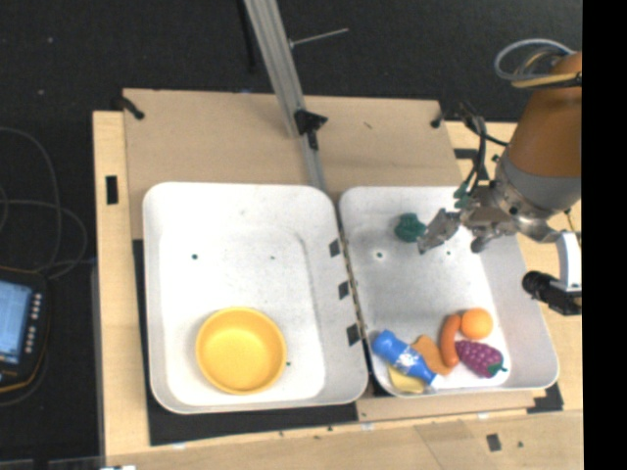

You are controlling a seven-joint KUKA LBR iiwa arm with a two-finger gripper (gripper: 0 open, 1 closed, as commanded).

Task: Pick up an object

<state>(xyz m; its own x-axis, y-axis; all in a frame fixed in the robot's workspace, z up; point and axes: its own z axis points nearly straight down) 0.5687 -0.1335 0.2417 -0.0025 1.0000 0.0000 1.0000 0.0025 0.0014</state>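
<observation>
Closest to the front edge of the bench (245, 437), a yellow bowl (241, 350) sits in the left bin (176, 223), down in its near corner. Beside it, in the near corner of the right bin (509, 292), a small heap of toy food lies close together. There is a blue bottle (399, 352) lying on its side with something yellow (407, 382) just under it. Next to that is an orange carrot (448, 341), a round orange (476, 322) and a bunch of purple grapes (479, 356). The grapes touch the carrot, and the orange sits just behind them.

Farther back in the same bin is a little green toy (409, 228), all by itself on the white floor. My pincer (457, 235) hangs over the far part of this bin, just beside the green toy, on its right. My two fingers are spread apart, one near the green toy and one farther right. Nothing is between them. My grey and orange arm (547, 145) comes in from the right side.

Behind the bins, a grey metal pole (279, 57) slants up and away across the brown board.
</observation>
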